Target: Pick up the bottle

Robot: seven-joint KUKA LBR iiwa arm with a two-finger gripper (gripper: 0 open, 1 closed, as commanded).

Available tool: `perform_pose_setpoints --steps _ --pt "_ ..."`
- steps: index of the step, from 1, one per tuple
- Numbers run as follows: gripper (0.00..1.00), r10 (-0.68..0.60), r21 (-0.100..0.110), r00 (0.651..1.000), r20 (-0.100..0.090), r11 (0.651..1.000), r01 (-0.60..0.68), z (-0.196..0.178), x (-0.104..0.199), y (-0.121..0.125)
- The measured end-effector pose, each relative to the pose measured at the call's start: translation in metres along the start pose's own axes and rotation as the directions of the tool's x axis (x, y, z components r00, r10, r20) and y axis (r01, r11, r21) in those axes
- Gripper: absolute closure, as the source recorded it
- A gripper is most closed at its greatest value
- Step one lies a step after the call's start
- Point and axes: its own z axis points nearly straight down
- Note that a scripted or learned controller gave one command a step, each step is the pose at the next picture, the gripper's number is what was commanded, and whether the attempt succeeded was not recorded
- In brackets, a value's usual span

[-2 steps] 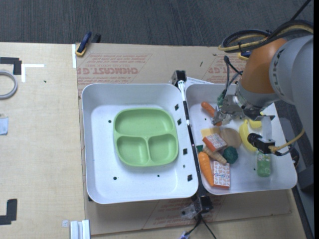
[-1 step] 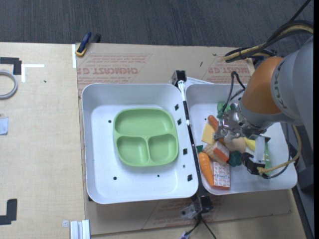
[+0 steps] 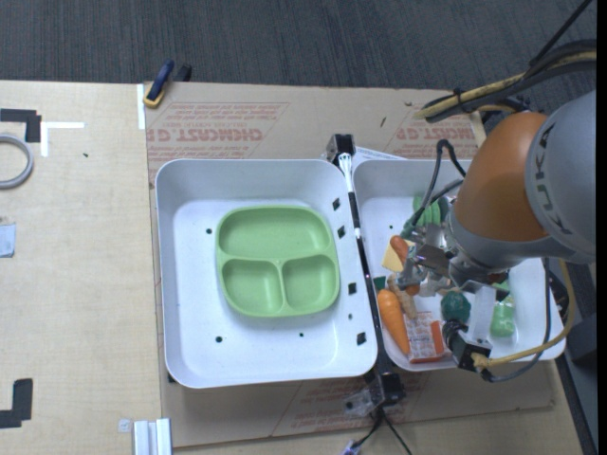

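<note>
Reaching in from the right, the arm (image 3: pixel 512 188) hung low over the right bin (image 3: pixel 375 190), its orange band and grey wrist covering much of that bin's middle. The jaws sat beneath the wrist among the clutter. Whether they stood wide or narrow could not be told, and nothing could be seen held between them.

The bottle (image 3: pixel 500 318) appeared to be the pale green and white thing lying in the right bin's near right part, just beside the wrist and partly hidden by it. Its long axis seemed to run at a slant, from up-left to down-right in the camera view. Which end was the neck could not be told.

Two white bins stood side by side on the counter (image 3: pixel 76 282). The left bin (image 3: pixel 180 282) held one green plate (image 3: pixel 278 260) with three compartments. The right bin held one carrot (image 3: pixel 391 318) along its left wall and one orange packet (image 3: pixel 425 337) touching it. It also held one yellow wedge (image 3: pixel 392 257), one small red-orange piece (image 3: pixel 399 246) just above the wedge, and one dark green round thing (image 3: pixel 456 304) near the bottle. Some bright green items (image 3: pixel 432 212) lay farther back, too hidden to count.
</note>
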Motion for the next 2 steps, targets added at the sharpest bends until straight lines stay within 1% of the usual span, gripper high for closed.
perform_pose_setpoints --steps 1,2 --pt "1.0 0.171 0.0 0.985 0.001 0.985 -0.171 0.0 0.069 -0.025" --pt "1.0 0.619 0.0 0.786 0.001 0.786 -0.619 -0.028 0.115 -0.042"
